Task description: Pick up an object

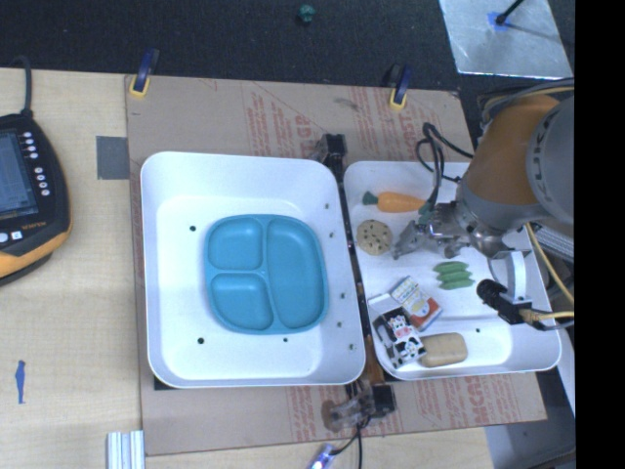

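Cookie (pixel 372 235): lies flat in the right bin (pixel 532 360), near its left wall, below the carrot (pixel 397 201). The hand (pixel 418 236) sits just right of the cookie, level with it; whether it is open or closed cannot be determined. Judged approach: leftward.

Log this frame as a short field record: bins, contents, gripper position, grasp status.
left bin: blue divided plate
right bin: toy carrot, cookie, green pods, small packet, bread roll
gripper: low over the right bin, between cookie and green pods
grasp: nothing visibly between the fingers
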Robot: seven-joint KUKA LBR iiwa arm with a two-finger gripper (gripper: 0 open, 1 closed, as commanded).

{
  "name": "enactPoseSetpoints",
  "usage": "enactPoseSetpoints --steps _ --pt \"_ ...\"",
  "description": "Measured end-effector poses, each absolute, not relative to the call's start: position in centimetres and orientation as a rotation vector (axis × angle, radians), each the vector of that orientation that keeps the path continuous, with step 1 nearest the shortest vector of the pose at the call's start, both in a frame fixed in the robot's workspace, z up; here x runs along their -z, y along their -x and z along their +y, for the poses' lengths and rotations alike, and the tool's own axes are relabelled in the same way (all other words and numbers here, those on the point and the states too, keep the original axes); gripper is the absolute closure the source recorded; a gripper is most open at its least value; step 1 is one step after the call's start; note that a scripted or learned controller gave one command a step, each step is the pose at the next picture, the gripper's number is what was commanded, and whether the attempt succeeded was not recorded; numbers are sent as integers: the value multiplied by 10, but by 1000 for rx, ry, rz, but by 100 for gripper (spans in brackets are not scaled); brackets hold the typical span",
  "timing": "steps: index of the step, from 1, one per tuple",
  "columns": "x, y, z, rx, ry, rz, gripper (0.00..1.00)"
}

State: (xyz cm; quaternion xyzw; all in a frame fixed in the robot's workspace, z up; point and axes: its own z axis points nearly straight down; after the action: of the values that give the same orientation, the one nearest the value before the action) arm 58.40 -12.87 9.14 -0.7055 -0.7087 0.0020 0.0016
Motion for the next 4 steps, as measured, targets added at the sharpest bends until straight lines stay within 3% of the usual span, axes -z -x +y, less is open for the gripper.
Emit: enactPoseSetpoints --steps 1,2,3,4 --pt "-91 -554 -142 -6 2214 -2225 0" --pt "-92 -643 -180 -2 2216 -2225 0" --pt "-91 -548 -173 -5 2213 -2224 0" --pt "-91 -525 -172 -4 2214 -2225 0"
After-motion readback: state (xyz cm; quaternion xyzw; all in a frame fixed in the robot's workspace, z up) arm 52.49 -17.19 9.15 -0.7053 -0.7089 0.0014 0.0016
